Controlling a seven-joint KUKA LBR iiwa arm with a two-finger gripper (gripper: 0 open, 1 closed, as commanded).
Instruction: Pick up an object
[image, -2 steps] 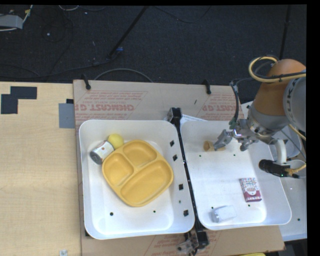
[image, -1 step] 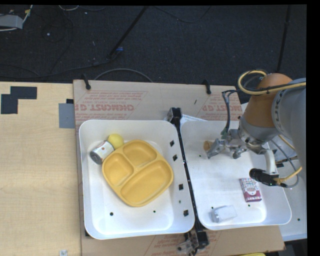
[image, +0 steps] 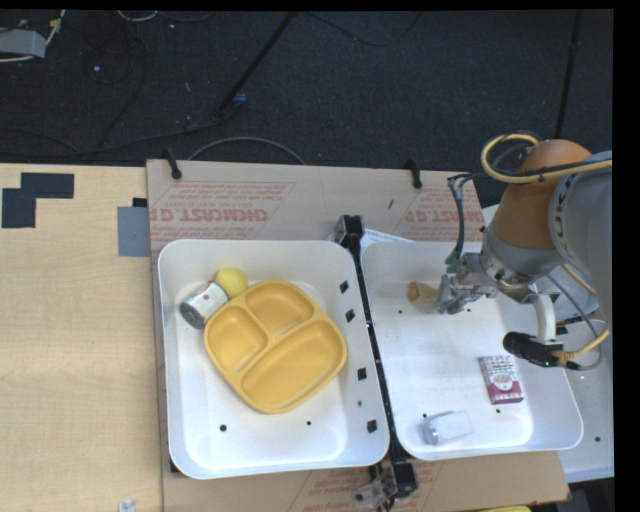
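1. Overall, a wooden bench (image: 70, 350) carries a cardboard sheet (image: 250, 205) with red print, and on that sit two shallow white bins side by side, a black divider (image: 365, 340) running between them.
2. Left bin (image: 190, 420): a yellow sectioned plate (image: 275, 345) with three compartments lies near its middle, tilted on the diagonal.
3. Right bin (image: 560, 420): mostly bare white floor, with three small items spread well apart.
4. Arm (image: 560, 215): grey, with an orange band, reaching in from the right over the right bin's upper part.
5. Gripper (image: 455, 298): low over the right bin's upper left area, pointing down. Whether it is clenched or released, I cannot tell from this angle; nothing seen between its tips.
6. Small tan object (image: 418, 291): on the bin floor just beside the gripper, to its left; touching or not, cannot tell.
7. Red and white packet (image: 500, 379): flat, near the right bin's right side.
8. Pale grey object (image: 445, 428): near the right bin's lower edge.
9. Small grey and white cylinder (image: 202, 303): in the left bin, against the plate's upper left rim.
10. Yellow ball (image: 232, 281): just beside the cylinder, touching the plate's rim.
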